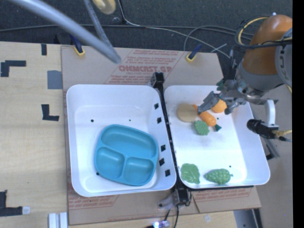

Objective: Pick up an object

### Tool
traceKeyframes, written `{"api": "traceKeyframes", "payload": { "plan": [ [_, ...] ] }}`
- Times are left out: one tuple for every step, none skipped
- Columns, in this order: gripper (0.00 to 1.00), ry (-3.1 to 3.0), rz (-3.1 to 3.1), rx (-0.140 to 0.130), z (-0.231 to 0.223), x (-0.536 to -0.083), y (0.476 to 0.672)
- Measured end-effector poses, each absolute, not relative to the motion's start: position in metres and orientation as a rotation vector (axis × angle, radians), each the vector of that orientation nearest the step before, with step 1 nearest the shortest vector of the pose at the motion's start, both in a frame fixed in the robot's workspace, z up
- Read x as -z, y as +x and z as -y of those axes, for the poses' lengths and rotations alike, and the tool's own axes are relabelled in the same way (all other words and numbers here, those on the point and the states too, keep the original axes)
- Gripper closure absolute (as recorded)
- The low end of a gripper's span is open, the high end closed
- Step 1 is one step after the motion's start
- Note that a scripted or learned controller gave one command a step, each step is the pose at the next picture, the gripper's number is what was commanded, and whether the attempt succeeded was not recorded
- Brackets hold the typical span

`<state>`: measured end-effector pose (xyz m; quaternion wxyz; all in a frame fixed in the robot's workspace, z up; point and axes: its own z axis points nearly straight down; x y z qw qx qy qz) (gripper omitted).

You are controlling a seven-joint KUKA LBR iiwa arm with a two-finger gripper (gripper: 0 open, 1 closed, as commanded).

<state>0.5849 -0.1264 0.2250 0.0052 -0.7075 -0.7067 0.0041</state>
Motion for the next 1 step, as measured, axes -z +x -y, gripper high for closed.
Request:
{"api": "traceKeyframes", "payload": {
  "plan": [
    [0.00,-2.219,2.222,-0.002,0.1262,-0.2312,0.5874]
  ]
}}
